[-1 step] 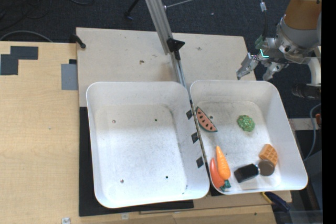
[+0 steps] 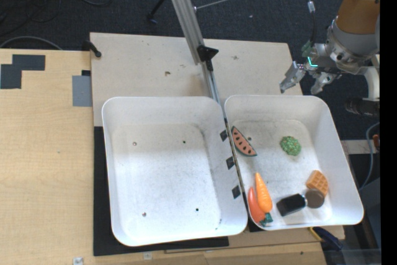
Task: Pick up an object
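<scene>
- I see no one toy picked out for me, so I look at the nearest one: the green bumpy toy [image 2: 289,146], like a small broccoli head, in the right bin [image 2: 335,127].
- It lies below my claw [image 2: 302,79] in the picture, a bit to the left. It is round, so it has no long side.
- My claw hangs past the far rim of the right bin, with its two fingers spread and nothing between them.
- The watermelon slice [image 2: 243,142] leans by the wall between the bins, long side running down it.
- Farther off are the carrot [image 2: 262,192], the waffle [image 2: 317,182] and a black block [image 2: 291,204].
- A brown thing [image 2: 315,198] touches the waffle; I cannot tell what it is.
- Something red [image 2: 253,203] hides under the carrot.
</scene>
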`<state>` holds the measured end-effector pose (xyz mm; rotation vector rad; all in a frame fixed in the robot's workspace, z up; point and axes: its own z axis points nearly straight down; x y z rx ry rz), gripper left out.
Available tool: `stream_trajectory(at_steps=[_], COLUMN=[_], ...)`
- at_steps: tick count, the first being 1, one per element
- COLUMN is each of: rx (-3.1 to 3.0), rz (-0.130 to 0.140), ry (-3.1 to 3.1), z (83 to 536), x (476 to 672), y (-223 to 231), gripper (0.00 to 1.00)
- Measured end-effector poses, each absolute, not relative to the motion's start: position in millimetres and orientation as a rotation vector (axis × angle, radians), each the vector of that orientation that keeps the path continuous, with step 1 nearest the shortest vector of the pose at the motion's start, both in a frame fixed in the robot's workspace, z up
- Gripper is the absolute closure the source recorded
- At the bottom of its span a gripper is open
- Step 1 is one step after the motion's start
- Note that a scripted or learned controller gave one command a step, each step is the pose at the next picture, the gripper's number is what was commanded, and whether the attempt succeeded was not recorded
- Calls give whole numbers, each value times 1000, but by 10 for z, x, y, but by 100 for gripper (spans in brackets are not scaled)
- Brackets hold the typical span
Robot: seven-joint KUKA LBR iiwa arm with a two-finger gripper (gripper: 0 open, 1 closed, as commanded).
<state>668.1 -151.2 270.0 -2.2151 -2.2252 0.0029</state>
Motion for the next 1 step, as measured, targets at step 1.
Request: stream_trajectory(at_steps=[1], rx=[-2217], rz=[6], ry=[-2219], z=[2254], x=[6707], y=[-1535], gripper=[0])
